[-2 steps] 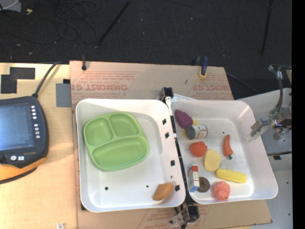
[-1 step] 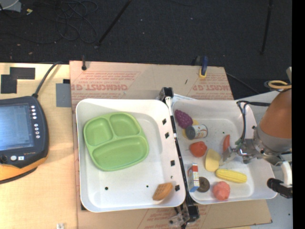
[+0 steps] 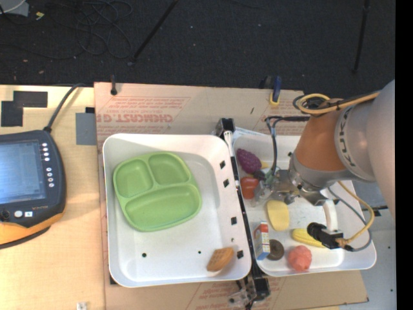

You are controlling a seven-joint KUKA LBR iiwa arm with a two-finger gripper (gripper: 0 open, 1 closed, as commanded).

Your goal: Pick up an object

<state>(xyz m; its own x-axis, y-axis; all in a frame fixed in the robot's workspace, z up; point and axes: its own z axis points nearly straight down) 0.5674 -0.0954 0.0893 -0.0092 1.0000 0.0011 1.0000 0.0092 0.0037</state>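
The right bin (image 3: 361, 261) holds several small items: a purple piece (image 3: 248, 160), a red tomato-like piece (image 3: 249, 187), a pale yellow block (image 3: 278, 215), a yellow banana (image 3: 308, 238), a pink-red ball (image 3: 299, 258), a small dark round thing (image 3: 276, 250) and a small red-and-white pack (image 3: 263, 239). My gripper (image 3: 276, 190) hangs low over the bin's left half, under the orange wrist band (image 3: 321, 146). It sits just right of the red piece and just above the yellow block. The wrist hides what lies under it.
The left bin (image 3: 129, 263) holds a green divided plate (image 3: 157, 190) and a brown lump (image 3: 221, 259) near its front right corner. A divider rail (image 3: 233, 186) runs between the bins. Cables (image 3: 352, 228) trail over the right bin. A tablet (image 3: 26, 179) lies far left.
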